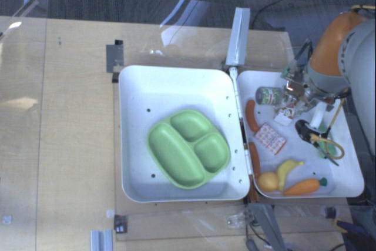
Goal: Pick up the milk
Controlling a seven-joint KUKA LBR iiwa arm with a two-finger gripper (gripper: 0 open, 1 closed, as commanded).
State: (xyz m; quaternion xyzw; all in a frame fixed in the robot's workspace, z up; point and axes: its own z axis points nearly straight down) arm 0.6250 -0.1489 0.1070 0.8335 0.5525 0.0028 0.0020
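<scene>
Arm (341, 56) over the right bin (352, 185), frame's right.
Wrist clutter hides the fingers; open or closed, I cannot tell. Milk (284, 114) sits small and blurred beside a can (270, 96).

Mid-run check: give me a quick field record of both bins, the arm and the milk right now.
left bin: holds a green three-compartment plate
right bin: can lying on its side, two red sausages, red-patterned packet, yellow banana, yellow round fruit, orange carrot
gripper: low over the right bin's far end
milk: small white carton, just below the gripper; grasp not visible
</scene>
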